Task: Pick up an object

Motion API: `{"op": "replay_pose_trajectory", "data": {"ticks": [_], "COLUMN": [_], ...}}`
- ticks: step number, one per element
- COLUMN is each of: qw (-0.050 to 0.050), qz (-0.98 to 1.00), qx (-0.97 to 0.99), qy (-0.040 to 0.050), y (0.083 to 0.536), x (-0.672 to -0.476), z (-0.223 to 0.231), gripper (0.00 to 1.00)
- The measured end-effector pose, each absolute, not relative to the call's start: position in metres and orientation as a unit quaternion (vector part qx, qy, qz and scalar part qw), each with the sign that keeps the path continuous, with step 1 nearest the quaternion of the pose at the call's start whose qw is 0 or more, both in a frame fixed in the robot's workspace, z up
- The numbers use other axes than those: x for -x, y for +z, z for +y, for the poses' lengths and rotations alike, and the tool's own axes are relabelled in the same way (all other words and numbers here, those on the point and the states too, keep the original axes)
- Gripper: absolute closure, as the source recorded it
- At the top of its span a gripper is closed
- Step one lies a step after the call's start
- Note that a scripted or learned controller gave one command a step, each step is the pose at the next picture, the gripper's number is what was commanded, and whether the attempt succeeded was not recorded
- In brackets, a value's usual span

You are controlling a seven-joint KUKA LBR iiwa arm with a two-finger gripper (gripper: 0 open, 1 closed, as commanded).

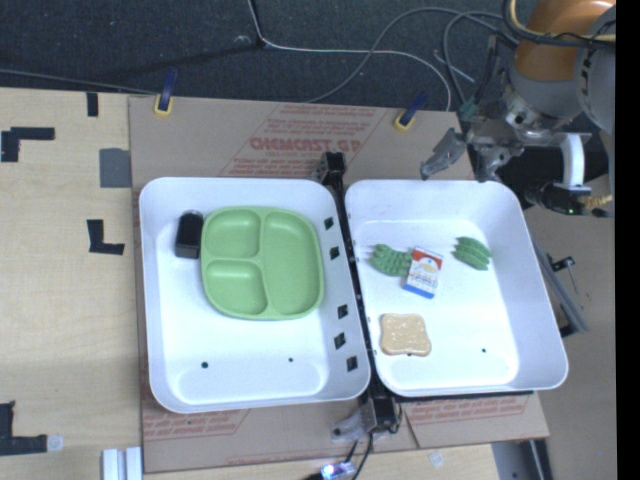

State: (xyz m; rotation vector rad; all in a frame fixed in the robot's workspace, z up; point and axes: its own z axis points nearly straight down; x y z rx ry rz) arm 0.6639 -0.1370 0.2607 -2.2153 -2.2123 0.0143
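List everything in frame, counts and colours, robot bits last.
bins: 2, white, side by side on the bench
plate: 1, green, three compartments, in the left bin
black block: 1, black, left bin, at the plate's left edge
green toys: 2, green, right bin, one left of the box, one to its right
box: 1, white, red and blue, middle of right bin
toast: 1, tan, right bin, near front
clamps: 2, yellow and blue, board's far edge
cables: several, behind the bench
arm: 1, grey with orange band, upper right
gripper: 1, above right bin's far rim, open, holding nothing
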Motion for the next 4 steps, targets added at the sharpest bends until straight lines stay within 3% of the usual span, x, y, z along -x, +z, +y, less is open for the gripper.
{"op": "replay_pose_trajectory", "data": {"ticks": [1,4], "qw": [0.000,0.002], "qz": [-0.708,-0.708], "qx": [0.707,0.707], "qy": [0.0007,0.0029], "y": [0.269,0.113], "x": [-0.666,-0.652], "z": [-0.137,-0.128], "gripper": [0.00,0.00]}}
